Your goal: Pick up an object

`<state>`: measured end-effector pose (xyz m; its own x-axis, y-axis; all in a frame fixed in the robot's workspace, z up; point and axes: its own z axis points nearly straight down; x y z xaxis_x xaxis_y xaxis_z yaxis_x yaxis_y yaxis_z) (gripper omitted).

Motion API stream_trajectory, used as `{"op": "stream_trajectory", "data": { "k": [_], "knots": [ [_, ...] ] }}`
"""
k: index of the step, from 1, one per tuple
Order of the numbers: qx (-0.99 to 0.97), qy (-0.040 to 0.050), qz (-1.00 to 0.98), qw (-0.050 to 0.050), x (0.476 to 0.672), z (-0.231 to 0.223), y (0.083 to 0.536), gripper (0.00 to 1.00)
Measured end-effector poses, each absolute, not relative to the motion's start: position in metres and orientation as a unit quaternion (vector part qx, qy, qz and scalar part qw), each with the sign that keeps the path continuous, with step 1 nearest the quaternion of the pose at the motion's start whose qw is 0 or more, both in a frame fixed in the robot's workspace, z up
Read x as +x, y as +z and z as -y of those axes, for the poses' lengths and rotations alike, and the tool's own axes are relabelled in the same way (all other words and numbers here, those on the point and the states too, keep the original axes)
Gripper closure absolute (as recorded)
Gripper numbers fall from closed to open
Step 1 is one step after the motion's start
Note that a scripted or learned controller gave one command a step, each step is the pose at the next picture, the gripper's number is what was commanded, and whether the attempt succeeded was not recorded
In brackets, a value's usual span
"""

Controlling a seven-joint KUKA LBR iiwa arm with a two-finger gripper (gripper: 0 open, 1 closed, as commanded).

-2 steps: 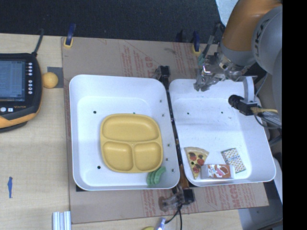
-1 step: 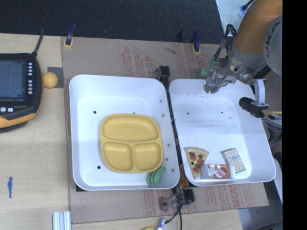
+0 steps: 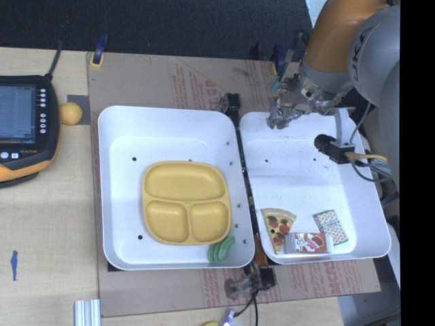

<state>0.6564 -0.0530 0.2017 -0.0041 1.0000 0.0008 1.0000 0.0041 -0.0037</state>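
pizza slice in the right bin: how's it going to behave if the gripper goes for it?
The pizza slice lies flat on the right bin floor, so there is probably little edge to pinch. It looks thin and light, likely to slide when nudged. A small packet sits right beside it and may get bumped.

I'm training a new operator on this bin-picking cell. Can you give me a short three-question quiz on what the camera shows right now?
1. True or false: the yellow divided plate lies in the right bin.
2. Which item lies closest to the pizza slice toy? A) green toy B) red and white packet C) orange ball
3. Fill in: the gripper hangs over the ____ edge of the right bin, away from the items.

Key
1. False; it lies in the left bin.
2. B
3. Far; the three small items, including the patterned packet, lie at the near edge.
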Motion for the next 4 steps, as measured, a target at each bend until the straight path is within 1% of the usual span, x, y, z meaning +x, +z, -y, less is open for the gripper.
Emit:
{"op": "stream_trajectory", "data": {
  "k": [1,2,3,4],
  "knots": [
    [-0.706,0.0026,0.708,0.001,0.655,0.099,0.121,1.00],
    [-0.705,-0.0004,0.709,0.001,0.657,0.026,0.193,1.00],
    [-0.706,0.0003,0.708,0.001,0.656,0.011,0.255,1.00],
    [-0.705,0.0021,0.709,0.001,0.656,-0.055,0.214,1.00]
  ]
}}
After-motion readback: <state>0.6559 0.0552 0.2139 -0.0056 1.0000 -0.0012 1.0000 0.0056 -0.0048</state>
